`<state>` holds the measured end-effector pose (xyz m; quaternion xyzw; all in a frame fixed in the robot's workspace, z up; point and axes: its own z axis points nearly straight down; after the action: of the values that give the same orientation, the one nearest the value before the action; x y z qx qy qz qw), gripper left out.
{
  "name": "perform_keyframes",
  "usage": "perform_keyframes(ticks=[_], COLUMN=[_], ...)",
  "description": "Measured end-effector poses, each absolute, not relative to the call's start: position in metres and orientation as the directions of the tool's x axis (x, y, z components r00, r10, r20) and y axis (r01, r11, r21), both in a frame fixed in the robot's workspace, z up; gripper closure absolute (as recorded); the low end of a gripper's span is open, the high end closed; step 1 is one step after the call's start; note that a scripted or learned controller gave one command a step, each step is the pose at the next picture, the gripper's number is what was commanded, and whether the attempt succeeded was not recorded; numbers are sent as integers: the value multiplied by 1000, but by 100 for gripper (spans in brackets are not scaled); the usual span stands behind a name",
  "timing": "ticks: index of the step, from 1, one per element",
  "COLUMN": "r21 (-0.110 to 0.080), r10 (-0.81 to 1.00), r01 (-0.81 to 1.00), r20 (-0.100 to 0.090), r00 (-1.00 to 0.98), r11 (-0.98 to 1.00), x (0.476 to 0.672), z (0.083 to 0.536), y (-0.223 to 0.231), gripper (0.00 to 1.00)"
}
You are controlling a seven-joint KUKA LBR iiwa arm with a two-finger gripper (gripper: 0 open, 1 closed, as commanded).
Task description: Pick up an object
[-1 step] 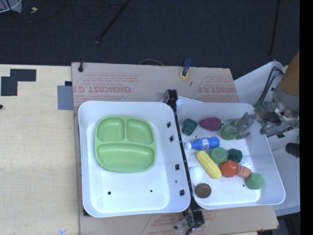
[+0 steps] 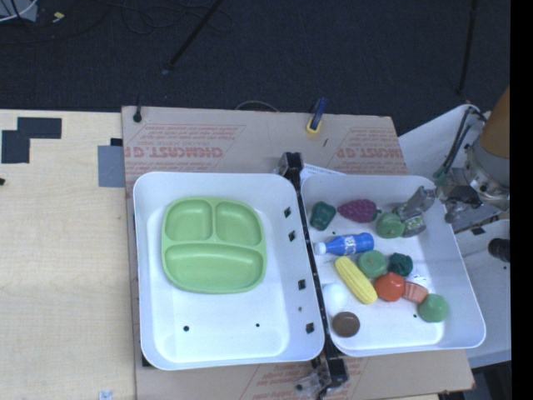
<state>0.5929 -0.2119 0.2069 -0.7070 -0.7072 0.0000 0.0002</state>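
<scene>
The right bin (image 2: 466, 327) holds several toy foods: a dark green pepper (image 2: 322, 215), purple grapes (image 2: 358, 210), a light green round piece (image 2: 388, 225), a blue bottle (image 2: 348, 244), a yellow corn cob (image 2: 356, 279), a red tomato (image 2: 389, 287), a green ball (image 2: 432, 307) and a brown disc (image 2: 345, 323). My gripper (image 2: 436, 207) hangs over the bin's upper right part, open, with nothing between its fingers. Its left finger (image 2: 414, 203) stands just right of the light green piece.
In the left bin (image 2: 158, 340) lies a green divided plate (image 2: 214, 244). A black hinge bar (image 2: 306, 257) runs between the bins. The grey arm (image 2: 491, 165) enters from the right. Cardboard (image 2: 216, 144) lies under both bins.
</scene>
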Motion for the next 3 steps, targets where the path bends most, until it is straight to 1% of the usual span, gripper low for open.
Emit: perform_keyframes(ticks=[1, 2, 3], r21=[-7, -2, -2], r10=[1000, 1000, 1000], r01=[1000, 1000, 1000], r20=[3, 1, 2], r00=[-3, 0, 0], r11=[3, 0, 0], x=[597, 597, 597], z=[146, 108, 117], y=[-203, -203, -203], gripper=[0, 0, 100])
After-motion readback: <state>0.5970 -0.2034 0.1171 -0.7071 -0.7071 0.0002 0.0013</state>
